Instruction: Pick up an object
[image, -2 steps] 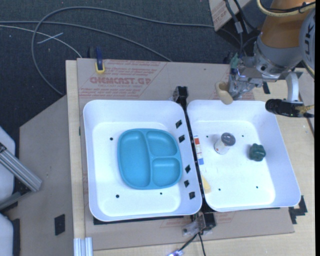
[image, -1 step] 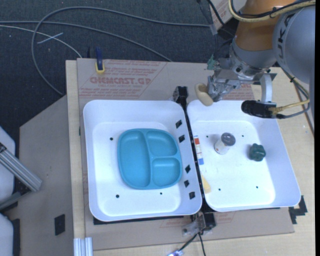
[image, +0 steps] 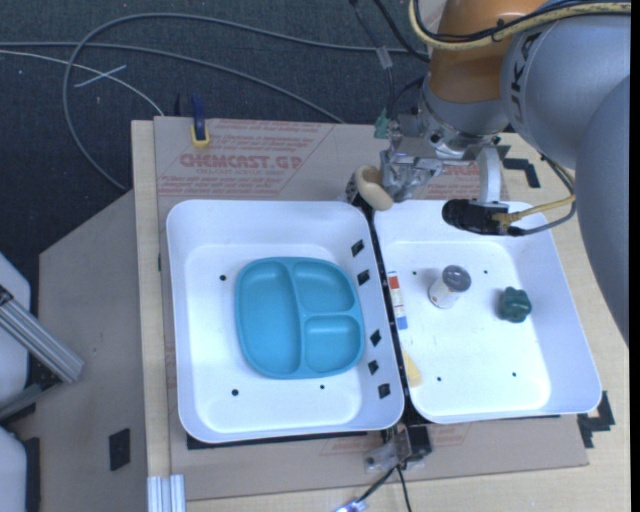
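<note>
Camera view: the gripper (image: 405, 178) hangs over the far rim where the two bins meet.

I cannot tell if it is spread or pressed together. A small tan thing (image: 371, 190) sits just beside it. The right bin (image: 560, 375) holds a little jar (image: 449, 285) and a green lump (image: 515, 304).

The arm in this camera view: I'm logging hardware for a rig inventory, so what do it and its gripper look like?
The arm is bulky, rounded and smooth grey, with a glossy orange band above the wrist. Thin dark cables loop across that band and down to the wrist. Below it sits the gripper, a small metallic grey assembly with exposed fittings and a little green part on its side.
</note>
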